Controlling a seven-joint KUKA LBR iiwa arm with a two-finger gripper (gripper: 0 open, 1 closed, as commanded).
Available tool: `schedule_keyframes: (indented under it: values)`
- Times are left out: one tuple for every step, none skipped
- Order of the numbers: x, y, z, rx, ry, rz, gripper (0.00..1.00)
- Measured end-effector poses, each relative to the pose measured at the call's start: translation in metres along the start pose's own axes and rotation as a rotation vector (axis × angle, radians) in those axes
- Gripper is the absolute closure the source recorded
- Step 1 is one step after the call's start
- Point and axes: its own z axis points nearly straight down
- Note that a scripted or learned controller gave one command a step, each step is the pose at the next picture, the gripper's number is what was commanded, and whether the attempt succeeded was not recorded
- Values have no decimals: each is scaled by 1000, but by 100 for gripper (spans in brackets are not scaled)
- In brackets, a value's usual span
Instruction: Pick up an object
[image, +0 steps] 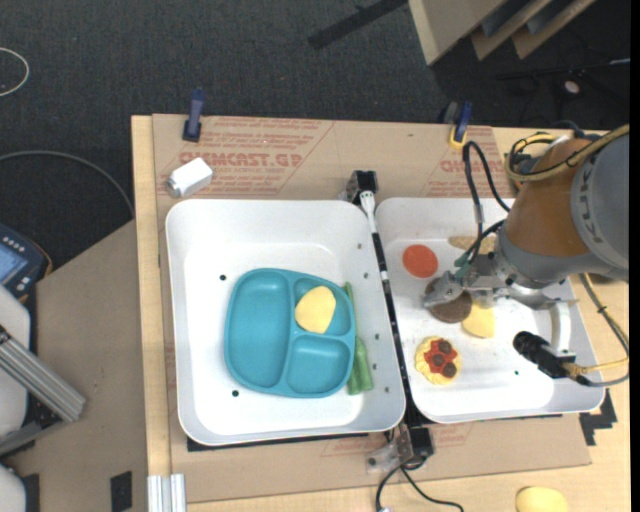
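Right of centre in the frame, your gripper (452, 291), whose state I cannot tell, sits over a brown piece (452, 309) in the right bin (500, 398); it looks light and rigid, so pinch its middle.

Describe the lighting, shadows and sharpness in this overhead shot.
Camera view: even, soft overhead light; both white bins look bright but not blown out. The blue divided plate and the yellow piece on it are crisp, with faint shadows. The arm above the right bin looks slightly soft.
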Motion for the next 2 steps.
schedule_keyframes:
  values:
    - [-1,1,-14,-8,-3,4,100]
    - [-92,13,-42,0,-5,6,100]
